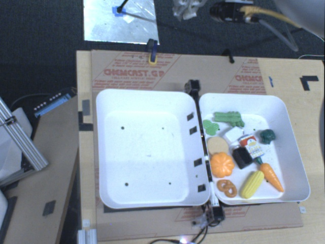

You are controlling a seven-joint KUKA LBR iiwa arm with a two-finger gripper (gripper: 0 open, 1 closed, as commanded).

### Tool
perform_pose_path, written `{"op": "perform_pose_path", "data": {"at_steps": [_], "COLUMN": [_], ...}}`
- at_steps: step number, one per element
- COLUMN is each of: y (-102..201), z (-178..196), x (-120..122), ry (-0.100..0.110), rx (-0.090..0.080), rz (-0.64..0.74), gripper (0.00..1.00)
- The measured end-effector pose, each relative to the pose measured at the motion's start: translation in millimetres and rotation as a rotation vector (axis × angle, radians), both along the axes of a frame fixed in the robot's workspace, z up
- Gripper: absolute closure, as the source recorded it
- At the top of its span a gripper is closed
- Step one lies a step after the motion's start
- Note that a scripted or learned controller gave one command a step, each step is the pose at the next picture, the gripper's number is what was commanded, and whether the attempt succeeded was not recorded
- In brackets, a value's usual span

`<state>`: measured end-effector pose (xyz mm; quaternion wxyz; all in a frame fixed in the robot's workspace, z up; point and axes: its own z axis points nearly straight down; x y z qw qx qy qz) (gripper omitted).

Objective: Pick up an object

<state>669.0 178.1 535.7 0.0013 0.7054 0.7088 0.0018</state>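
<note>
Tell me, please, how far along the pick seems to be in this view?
Nothing looks done yet. All the toys lie in the right bin: pumpkin, corn, carrot, pretzel, broccoli and others. The arm sits at the top edge, away from both bins, with nothing seen in its grasp. Still left: reach down, grip one toy and lift it.

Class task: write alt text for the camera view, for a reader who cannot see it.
Two shallow white bins sit side by side on a bench; the right bin holds toy foods, among them an orange pumpkin, a corn cob, a carrot and a pretzel. The left bin shows a bare white floor.
</note>
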Motion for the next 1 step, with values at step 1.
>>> {"op": "perform_pose_path", "data": {"at_steps": [1], "y": [33.8], "z": [-1.5], "x": [-116.2], "ry": [0.008], "rx": [0.000], "rz": [0.004], "gripper": [1.00]}}
